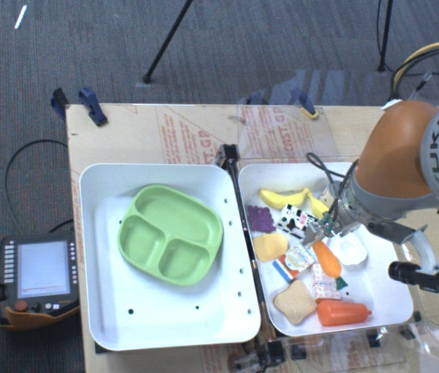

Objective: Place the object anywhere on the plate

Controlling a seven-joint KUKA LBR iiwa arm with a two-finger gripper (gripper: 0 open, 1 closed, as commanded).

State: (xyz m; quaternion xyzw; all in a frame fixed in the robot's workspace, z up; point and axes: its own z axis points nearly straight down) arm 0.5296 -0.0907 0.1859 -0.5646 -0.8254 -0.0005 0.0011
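The green plate [170,234] has three compartments and lies in the left white bin [102,317], with nothing on it. The right bin [394,309] holds a pile of toy foods: a yellow banana [283,198], purple grapes [261,219], a black-and-white spotted piece [287,221], a yellow-orange piece [270,246], an orange carrot [328,259], a bread slice [294,302] and a red-orange sausage [343,312]. My gripper [326,225] hangs low over the middle of this pile, just above the carrot and next to the spotted piece. The arm's orange band [398,150] covers the bin's far right.
A white cup [350,249] and small packets [300,258] lie among the foods. A black divider [242,208] runs between the bins. A teach pendant [39,277] sits left of the bench. Blue clamps [92,106] grip the bench's far edge.
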